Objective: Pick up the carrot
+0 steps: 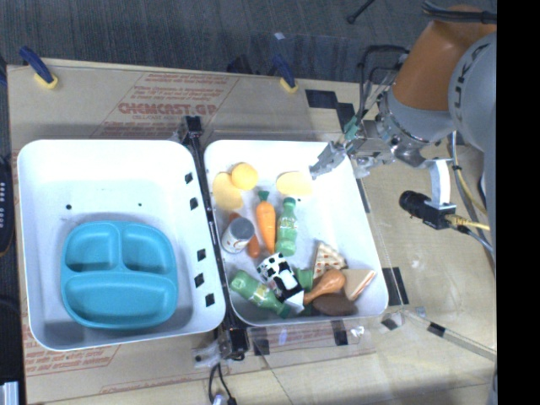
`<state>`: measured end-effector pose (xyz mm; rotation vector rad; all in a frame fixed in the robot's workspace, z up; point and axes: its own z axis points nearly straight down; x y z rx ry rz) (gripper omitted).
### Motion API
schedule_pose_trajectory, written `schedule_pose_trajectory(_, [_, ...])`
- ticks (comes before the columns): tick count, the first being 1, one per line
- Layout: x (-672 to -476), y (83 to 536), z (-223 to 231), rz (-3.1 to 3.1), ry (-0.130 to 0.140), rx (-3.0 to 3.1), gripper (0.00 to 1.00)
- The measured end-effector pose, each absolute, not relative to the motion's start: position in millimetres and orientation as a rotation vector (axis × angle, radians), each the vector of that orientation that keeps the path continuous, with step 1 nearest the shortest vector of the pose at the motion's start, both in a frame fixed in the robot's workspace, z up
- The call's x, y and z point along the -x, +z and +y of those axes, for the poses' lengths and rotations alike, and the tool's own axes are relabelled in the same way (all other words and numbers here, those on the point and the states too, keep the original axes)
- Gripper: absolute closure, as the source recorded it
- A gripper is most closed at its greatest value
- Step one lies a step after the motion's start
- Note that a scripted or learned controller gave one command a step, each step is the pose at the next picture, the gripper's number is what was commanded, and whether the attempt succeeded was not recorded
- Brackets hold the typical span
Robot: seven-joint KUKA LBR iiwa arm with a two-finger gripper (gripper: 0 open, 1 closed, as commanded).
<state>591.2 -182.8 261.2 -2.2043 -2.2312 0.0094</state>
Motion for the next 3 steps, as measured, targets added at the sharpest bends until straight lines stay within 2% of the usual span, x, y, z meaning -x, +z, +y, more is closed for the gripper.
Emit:
schedule_pose_trajectory(1, [-604.7, 90, -149, -2.18, 0.006, 2.261, 0.0])
schedule_pose_trajectory(2, [-605.1, 101, -149, -2.188, 0.012, 2.252, 1.0])
schedule_pose_trajectory(3, [-588.6, 120, -123, -2.093, 0.015, 2.329, 1.0])
